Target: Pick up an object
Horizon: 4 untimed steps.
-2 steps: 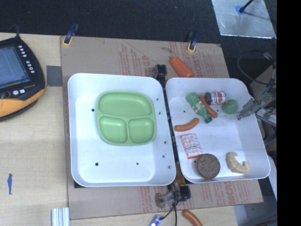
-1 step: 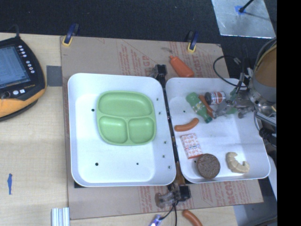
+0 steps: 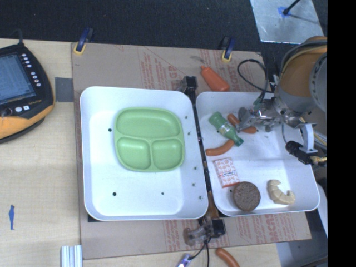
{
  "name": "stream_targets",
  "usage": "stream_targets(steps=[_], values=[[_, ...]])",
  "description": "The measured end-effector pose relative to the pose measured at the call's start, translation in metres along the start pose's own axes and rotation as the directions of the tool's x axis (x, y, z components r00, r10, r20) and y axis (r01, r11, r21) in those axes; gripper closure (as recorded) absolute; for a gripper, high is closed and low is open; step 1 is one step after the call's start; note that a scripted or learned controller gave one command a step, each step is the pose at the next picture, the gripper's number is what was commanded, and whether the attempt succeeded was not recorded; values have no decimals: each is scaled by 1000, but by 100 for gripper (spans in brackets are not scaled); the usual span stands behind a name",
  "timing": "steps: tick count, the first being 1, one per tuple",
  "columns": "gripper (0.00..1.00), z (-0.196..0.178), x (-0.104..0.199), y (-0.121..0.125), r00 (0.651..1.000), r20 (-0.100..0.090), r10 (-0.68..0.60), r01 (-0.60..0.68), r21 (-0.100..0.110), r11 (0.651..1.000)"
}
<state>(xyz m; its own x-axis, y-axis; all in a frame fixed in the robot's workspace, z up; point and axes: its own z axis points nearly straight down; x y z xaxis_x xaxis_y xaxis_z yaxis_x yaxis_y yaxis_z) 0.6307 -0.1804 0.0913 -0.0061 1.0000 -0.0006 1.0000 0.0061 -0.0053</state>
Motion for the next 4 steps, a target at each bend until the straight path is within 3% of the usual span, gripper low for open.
stream_targets(steps=[1, 2, 3, 4], values=[[0, 3, 56, 20, 1000, -2, 8, -8, 25, 1000], [0, -1, 18, 25, 1000, -3, 3, -3, -1, 1000], [100, -14, 17, 27, 1000, -1, 0, 0, -6, 1000], [100, -33, 63, 26, 1000, -2, 1, -1, -1, 1000]])
